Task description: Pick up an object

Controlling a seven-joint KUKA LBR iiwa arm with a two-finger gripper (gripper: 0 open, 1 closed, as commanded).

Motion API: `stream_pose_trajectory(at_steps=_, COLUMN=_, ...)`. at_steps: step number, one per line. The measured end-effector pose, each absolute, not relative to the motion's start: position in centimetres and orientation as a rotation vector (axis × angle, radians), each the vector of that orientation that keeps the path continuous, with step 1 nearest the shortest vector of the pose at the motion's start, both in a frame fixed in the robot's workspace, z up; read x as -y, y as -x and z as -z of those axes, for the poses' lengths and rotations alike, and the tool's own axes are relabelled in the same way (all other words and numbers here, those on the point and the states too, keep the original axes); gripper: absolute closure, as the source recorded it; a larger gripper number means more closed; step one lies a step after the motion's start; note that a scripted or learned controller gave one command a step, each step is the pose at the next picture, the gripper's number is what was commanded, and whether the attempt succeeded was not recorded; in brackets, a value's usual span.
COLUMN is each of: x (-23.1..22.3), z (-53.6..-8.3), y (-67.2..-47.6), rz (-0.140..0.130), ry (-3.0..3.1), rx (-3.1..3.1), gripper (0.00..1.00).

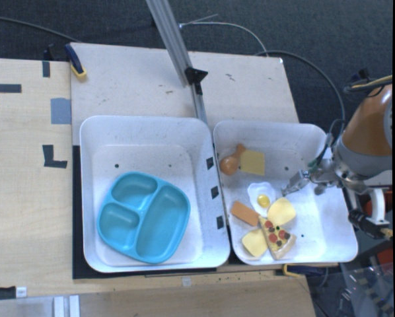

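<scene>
From here I judge the pick not yet made: my hand [295, 183] hangs at centre right of the frame, over the right bin [329, 243], and I cannot tell whether it is released or clenched. The toy food [267, 220] lies just below and left of it on the bin floor. A blue plate [143, 216] sits in the left bin [92, 144]. I read no writing or brand anywhere.

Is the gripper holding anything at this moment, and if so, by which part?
Nothing is held. The gripper hangs over the right bin, apart from the fried egg and the other food pieces.
</scene>
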State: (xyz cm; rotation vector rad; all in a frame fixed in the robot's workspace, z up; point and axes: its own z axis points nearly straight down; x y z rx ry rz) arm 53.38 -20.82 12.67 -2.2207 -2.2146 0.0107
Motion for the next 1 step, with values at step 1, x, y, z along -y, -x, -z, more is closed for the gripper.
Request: stream_pose_trajectory(at_steps=1, x=20.47, z=-14.07, y=-53.61, rz=-0.002, ry=2.218, rx=2.221, gripper=1.0)
